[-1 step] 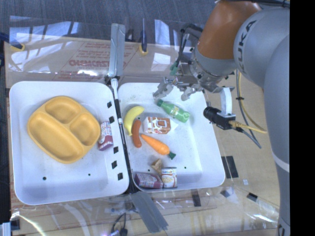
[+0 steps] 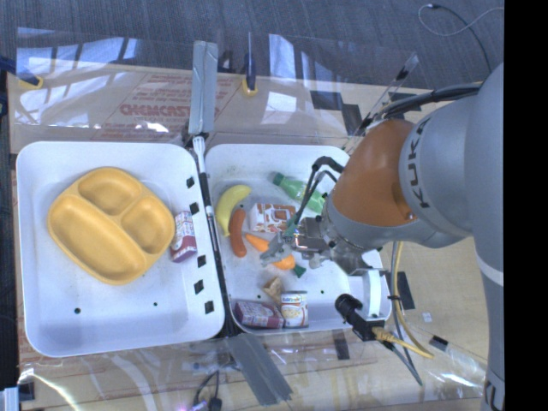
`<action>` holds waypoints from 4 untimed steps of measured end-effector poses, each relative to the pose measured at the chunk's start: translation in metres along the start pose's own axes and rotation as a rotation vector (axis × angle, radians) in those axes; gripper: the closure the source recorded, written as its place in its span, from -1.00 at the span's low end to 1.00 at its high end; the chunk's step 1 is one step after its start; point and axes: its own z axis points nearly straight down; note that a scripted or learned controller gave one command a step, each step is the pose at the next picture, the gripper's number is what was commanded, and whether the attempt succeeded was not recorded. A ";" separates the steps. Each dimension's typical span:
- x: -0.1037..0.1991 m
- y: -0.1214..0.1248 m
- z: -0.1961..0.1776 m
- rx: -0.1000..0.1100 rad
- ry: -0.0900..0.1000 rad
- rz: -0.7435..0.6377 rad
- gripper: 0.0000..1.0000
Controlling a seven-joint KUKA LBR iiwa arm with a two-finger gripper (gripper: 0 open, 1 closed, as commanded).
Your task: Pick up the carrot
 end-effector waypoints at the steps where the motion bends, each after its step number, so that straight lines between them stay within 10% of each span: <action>1: -0.051 0.050 0.072 -0.002 0.001 0.117 -1.00; 3: -0.052 0.077 0.053 -0.003 0.001 0.085 -1.00; 4: -0.066 0.012 0.077 -0.004 0.002 -0.053 -1.00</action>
